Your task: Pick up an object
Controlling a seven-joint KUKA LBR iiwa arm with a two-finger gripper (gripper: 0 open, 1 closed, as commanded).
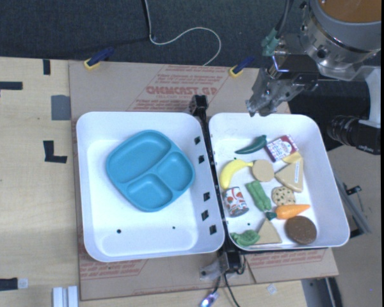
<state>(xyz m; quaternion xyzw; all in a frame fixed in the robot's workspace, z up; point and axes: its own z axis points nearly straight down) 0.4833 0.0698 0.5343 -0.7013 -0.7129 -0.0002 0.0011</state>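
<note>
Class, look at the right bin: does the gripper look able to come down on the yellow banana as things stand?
Probably yes. The gripper hangs above the right bin's far edge, and nothing lies over the banana, though a round biscuit touches its end.

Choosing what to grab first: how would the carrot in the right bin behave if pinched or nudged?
The carrot looks like stiff, light toy plastic. Its tapered, rounded body may slip from the pincer or roll. The cracker and brown disc crowd it, so neighbours would probably shift.

tray (pixel 150 169) in left bin (pixel 93 130), banana (pixel 233 170) right
</note>
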